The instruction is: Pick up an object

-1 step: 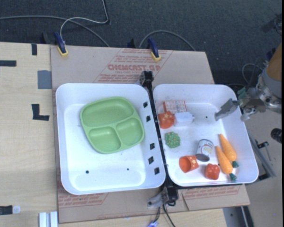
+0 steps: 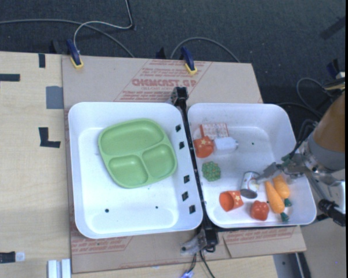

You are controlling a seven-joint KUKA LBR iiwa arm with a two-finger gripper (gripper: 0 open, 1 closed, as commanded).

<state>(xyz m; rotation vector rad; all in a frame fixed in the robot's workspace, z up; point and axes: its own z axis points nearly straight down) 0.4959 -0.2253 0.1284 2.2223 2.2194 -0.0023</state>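
One gripper (image 2: 272, 169), finger state not discernible, sits just upper-left of the carrot (image 2: 274, 196), whose long axis runs toward the near-right corner.

Grey arm (image 2: 330, 141) with orange band, reaching in from the right edge, wrist angled low. Pincer (image 2: 278, 169) stretched leftward, dark fingers (image 2: 271, 168) slender, blurred in outline.

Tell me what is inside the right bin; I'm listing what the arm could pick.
The right bin holds a green broccoli piece, two carrots, a red cup, a tomato-like piece, a red piece and a white packet. The arm covers its right rim.
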